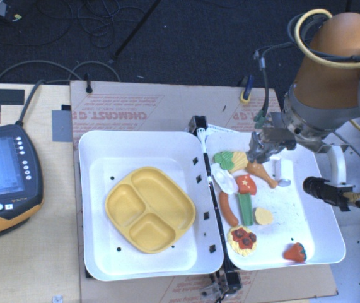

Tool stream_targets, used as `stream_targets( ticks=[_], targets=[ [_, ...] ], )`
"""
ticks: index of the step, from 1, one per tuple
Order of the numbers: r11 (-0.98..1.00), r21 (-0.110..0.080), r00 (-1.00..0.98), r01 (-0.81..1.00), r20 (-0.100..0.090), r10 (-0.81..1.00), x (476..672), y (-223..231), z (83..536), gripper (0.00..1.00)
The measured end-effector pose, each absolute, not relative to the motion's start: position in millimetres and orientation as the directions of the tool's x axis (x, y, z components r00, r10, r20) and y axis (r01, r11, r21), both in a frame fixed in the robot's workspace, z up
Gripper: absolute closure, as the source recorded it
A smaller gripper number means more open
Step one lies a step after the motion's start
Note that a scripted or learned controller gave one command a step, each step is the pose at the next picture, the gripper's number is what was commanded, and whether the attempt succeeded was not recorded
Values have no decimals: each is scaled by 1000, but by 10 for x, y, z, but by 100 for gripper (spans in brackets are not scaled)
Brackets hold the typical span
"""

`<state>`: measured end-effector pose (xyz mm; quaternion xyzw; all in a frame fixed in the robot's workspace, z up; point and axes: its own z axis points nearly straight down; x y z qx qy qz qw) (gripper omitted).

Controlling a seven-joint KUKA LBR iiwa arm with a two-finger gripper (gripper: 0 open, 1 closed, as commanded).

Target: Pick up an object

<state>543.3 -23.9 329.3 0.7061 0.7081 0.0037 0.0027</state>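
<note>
Grey tool (pixel 263 151) hangs over the orange carrot (pixel 261 172); its grip unclear.

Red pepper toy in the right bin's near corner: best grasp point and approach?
Grip the red pepper across its body, probably straight from above. It lies apart from the other toys, on bare floor of the right bin, so fingers have room either side. The bin's wall nearby makes a side approach awkward.

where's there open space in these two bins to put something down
Right bin: bare floor between the yellow disc and the red strawberry, running up the right wall. Left bin: narrow margins around the yellow divided plate, widest along the top. Crowded: the right bin's left side, from the end effector down to the mini pizza.
</note>
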Motion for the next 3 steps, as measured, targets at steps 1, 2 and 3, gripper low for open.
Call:
stream_targets(
  ticks=[1, 2, 3],
  targets=[
    [9, 13, -9, 1000, 3, 1000, 5257, 403, 4624, 100],
    [-2, -19, 2, 1000, -2, 1000, 5175, 161, 3145, 100],
    [5, 9, -6, 1000, 3, 1000, 4752, 526, 4375, 100]
  ],
)
